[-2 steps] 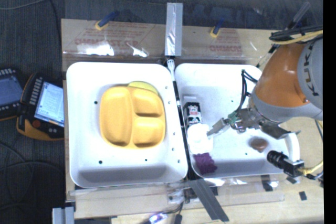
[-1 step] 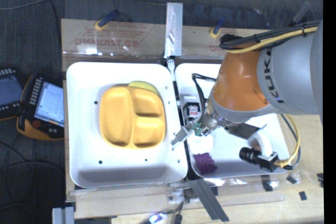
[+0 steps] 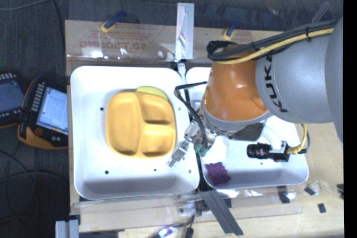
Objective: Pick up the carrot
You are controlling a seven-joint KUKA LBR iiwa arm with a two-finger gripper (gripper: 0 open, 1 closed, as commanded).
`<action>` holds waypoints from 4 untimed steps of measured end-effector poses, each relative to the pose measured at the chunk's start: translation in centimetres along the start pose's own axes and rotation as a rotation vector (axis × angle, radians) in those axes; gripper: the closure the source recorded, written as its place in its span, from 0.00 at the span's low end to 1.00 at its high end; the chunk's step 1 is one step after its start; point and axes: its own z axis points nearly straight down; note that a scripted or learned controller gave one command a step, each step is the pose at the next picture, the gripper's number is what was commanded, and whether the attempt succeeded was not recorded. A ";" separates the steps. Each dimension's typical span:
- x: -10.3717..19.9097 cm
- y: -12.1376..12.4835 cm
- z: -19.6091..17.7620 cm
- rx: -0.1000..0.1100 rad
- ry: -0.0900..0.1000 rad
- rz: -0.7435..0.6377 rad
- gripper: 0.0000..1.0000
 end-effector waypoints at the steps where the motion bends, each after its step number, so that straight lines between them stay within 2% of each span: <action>1: 1.3 2.0 -5.2 -0.002 -0.005 -0.258 0.00; 2: -2.0 -2.5 -3.1 -0.001 -0.005 -0.632 0.00; 3: 0.6 1.3 -0.1 0.000 -0.002 -0.745 0.00; 4: -3.7 -4.1 -0.1 -0.001 -0.005 -0.902 0.00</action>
